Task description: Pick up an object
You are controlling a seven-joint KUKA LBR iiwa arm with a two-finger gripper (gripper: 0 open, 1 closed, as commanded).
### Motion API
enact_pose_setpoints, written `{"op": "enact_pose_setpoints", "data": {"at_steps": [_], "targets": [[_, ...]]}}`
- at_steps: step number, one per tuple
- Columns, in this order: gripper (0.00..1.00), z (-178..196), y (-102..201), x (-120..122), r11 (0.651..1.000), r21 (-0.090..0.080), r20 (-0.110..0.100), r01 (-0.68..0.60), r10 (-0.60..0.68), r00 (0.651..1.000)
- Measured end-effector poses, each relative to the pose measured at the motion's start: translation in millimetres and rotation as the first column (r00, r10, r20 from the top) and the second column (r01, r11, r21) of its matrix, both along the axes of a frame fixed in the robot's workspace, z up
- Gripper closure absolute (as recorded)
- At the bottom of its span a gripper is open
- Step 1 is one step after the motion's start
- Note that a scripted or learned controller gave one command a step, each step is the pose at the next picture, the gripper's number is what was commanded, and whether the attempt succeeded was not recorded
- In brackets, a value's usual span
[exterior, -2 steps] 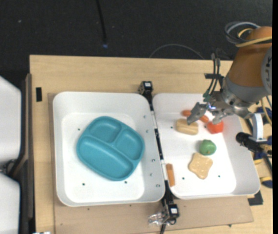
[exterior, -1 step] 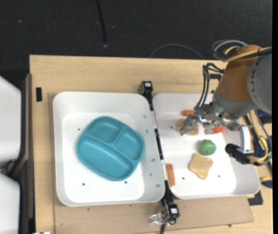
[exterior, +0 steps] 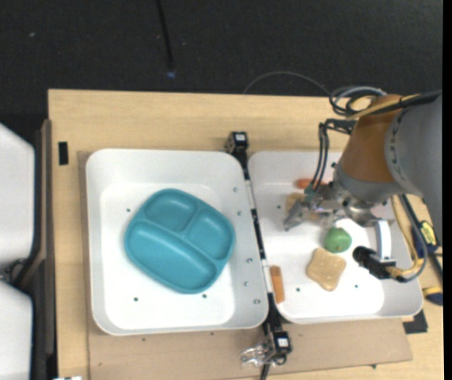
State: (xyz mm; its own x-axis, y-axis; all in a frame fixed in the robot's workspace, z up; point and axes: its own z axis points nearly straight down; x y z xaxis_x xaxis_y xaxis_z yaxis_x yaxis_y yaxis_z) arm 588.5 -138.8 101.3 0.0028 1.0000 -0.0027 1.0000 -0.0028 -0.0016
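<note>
Tabletop (exterior: 170, 117): light wood, with two white bins set side by side so the arm can reach both.

Left bin (exterior: 103, 212): holds a teal plate (exterior: 180, 240) with three sections. The plate lies flat, near the middle of the bin.

Right bin (exterior: 368, 303): holds the small things to pick from. They sit close together in the middle of it, which is where the arm comes down.

Green ball (exterior: 337, 239): round, in the middle of the right bin, just below the arm's wrist.

Tan piece (exterior: 325, 268): looks like a bit of bread. It lies flat, just beside the green ball, closer to the near edge of the bin.

Orange stick (exterior: 276, 283): lies by the near left corner of the right bin, right against the wall between the bins.

Small orange thing (exterior: 305, 184): near the far edge of the right bin, too small to name.

Arm (exterior: 384, 153): grey with an orange band, leaning in over the right side of the right bin.

Tool (exterior: 298, 212): low over the left part of the right bin, pointing toward the wall between the bins. I cannot tell how it is set or if it has anything.

Task so far: I think nothing is picked up yet. Ball and bread both rest on the bin floor.

Next move: the ball may roll away if bumped, so I think the flat bread is easier.
</note>
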Motion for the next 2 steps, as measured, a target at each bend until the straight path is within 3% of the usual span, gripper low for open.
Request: {"op": "enact_pose_setpoints", "data": {"at_steps": [1,2], "targets": [[1.0,13.8,0.0,1.7,1.0,0.002,0.006,0.003,-0.003,1.0],[1.0,57.8,0.3,6.1,1.0,0.002,0.008,-0.006,0.006,1.0]]}}
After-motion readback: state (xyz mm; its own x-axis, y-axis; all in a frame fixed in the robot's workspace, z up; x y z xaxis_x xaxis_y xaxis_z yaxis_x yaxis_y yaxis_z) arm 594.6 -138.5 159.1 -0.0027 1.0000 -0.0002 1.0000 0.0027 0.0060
